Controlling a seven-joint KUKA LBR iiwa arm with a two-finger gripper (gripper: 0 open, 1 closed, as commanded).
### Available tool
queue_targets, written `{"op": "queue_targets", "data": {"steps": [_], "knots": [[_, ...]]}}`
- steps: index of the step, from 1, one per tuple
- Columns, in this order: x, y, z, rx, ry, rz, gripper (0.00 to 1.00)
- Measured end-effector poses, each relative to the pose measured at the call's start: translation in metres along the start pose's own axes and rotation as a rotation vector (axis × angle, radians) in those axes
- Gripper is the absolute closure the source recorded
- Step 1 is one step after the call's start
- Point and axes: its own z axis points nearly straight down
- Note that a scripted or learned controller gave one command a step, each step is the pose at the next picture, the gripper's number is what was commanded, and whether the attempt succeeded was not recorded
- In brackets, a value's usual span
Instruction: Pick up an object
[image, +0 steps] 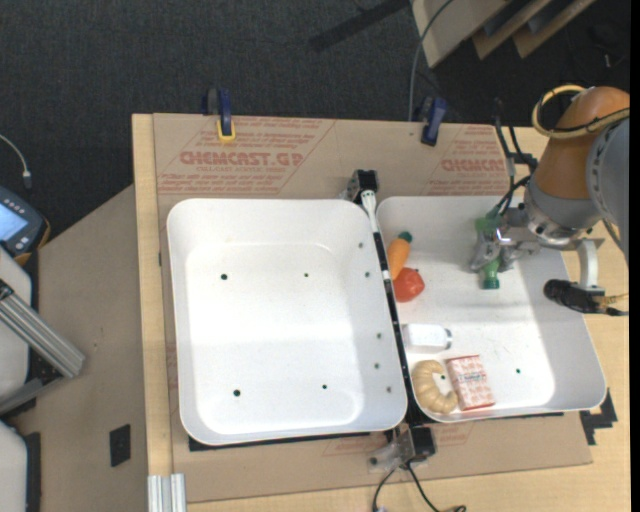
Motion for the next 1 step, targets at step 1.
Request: {"op": "queue_targets", "data": {"steps": [1], "knots": [[0.0793,-0.013,-0.0021,-0.029,0.008,-0.007,1.0]]}}
